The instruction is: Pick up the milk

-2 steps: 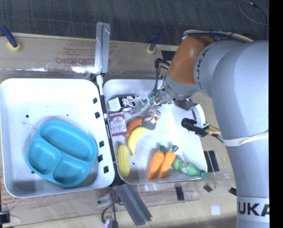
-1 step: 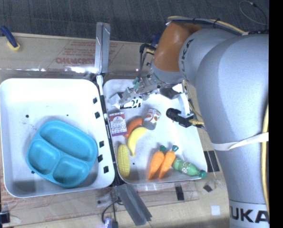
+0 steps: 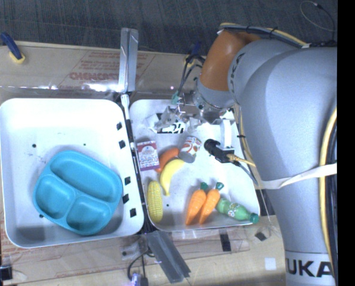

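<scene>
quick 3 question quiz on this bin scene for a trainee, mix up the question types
1. True or false: the blue divided tray lies in the same bin as the carrots.
2. Which lies nearest the right bin's front edge? A) green bottle B) black-and-white spotted carton C) red packet
3. Fill in: the banana lies just above the ____.

Key: 1. False, it lies in the left bin. 2. A. 3. Corn cob.

Bulky grey arm (image 3: pixel 284 112) — orange band (image 3: pixel 222 58), white "UKA" lettering (image 3: pixel 308 269).
</scene>
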Controlling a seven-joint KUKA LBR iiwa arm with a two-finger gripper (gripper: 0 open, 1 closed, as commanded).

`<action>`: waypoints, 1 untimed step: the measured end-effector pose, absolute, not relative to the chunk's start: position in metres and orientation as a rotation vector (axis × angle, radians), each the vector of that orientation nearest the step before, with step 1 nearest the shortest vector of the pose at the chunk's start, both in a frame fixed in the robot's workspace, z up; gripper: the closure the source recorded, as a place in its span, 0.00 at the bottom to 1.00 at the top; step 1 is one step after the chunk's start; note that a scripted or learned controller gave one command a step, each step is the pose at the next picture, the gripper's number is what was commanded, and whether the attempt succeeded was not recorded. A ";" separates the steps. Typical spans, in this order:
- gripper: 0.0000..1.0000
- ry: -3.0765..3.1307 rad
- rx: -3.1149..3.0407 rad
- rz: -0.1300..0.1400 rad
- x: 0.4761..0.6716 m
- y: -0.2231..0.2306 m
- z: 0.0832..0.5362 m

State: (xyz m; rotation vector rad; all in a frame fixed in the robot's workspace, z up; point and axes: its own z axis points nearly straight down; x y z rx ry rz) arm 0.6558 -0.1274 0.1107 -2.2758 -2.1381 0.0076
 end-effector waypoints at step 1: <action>0.00 -2.165 -2.233 0.034 0.650 -0.120 0.090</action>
